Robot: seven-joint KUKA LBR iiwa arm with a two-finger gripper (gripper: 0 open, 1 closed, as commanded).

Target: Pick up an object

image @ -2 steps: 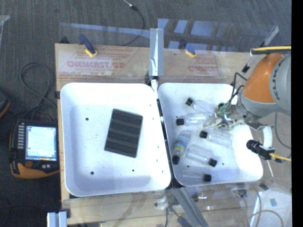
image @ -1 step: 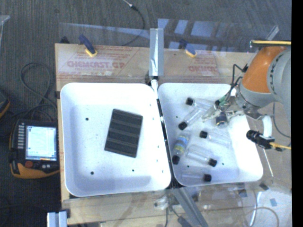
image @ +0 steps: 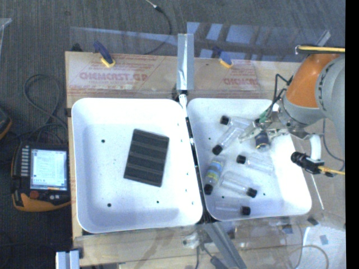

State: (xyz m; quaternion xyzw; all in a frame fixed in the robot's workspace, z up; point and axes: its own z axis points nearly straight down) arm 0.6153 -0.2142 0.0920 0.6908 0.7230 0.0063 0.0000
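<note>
Near edge of the bench: the two white bins sit side by side, their front rims closest to me, the left bin and the right bin.
Front of the right bin: a clear vial with a black cap lies on its side, and another capped vial lies just by the front rim.
Left bin: one dark ribbed block lies flat near the middle, a little tilted, well apart from the walls.
Middle of the right bin: a small bottle with a bluish label lies close to the wall shared with the left bin; a clear vial lies slantwise above it, black cap at its lower end.
Far part of the right bin: a black-capped vial lies near the back wall.
Gripper: it is low over the back right part of the right bin, among the vials; from here I cannot tell whether it is spread, closed, or has anything in it.
Arm: grey with an orange band, reaching in from the right.
Beyond the bins: a cardboard sheet lies under the back rims.
Off to the left: a handheld control pendant rests on the floor.
</note>
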